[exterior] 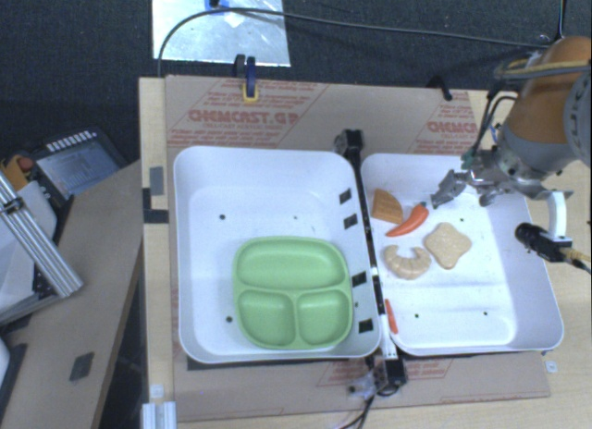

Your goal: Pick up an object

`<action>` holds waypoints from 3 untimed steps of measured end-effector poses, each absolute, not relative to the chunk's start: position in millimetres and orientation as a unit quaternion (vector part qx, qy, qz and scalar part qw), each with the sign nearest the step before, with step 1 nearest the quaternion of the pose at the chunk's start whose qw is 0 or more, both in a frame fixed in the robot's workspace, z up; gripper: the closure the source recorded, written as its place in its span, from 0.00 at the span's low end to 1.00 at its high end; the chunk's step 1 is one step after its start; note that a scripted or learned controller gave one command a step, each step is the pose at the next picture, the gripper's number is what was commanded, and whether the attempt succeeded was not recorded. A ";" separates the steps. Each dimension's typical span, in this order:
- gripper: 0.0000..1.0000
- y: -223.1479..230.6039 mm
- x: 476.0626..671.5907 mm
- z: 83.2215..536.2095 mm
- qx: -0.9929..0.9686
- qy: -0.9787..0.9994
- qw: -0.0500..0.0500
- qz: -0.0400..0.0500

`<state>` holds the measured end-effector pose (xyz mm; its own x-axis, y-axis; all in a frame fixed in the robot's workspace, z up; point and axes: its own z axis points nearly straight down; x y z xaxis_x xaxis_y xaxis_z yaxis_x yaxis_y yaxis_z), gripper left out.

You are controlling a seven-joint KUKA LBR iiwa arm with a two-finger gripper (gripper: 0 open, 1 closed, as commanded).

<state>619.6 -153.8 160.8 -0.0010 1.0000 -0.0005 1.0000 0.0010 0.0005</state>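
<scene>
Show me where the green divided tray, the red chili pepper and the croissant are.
green divided tray (277, 265): camera view, on the floor of its large top compartment.
red chili pepper (410, 223): camera view, mid-body.
croissant (407, 262): camera view, middle of its curve.

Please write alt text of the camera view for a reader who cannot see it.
The gripper hovers in the right bin near a red pepper, orange wedge, croissant and bread slice. The left bin holds a green divided plate.

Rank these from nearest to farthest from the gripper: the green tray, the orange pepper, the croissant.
Measured from the gripper, above the right bin:
1. Pepper, just below-left of it in the right bin.
2. Croissant, lower in the same bin.
3. Green tray, over in the left bin.
</scene>
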 end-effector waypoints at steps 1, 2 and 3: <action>0.00 -144.5 618.7 103.5 0.706 0.708 -0.001 0.000; 1.00 -145.5 620.4 117.5 0.706 0.709 0.002 0.001; 1.00 -146.3 628.3 163.5 0.706 0.708 0.003 0.002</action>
